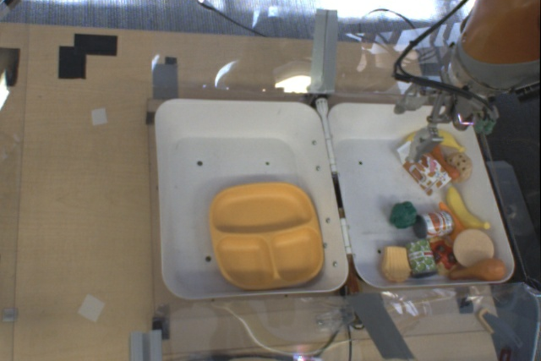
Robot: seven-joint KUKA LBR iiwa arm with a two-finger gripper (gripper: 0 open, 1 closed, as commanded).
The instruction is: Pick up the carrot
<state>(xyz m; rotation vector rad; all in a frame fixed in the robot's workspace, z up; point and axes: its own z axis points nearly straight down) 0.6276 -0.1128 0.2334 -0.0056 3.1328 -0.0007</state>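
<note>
- Tray (266, 234) lies near the surface's (76, 207) front edge.
- Carrot (446, 158): probably light, stiff, smooth plastic; grip across its middle.
- Gripper (439, 121) hovers just above; opening unreadable.

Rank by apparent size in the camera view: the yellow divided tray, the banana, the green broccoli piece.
1. Yellow divided tray, by far the largest.
2. Banana.
3. Green broccoli piece, slightly smaller than the banana, though close.
</note>
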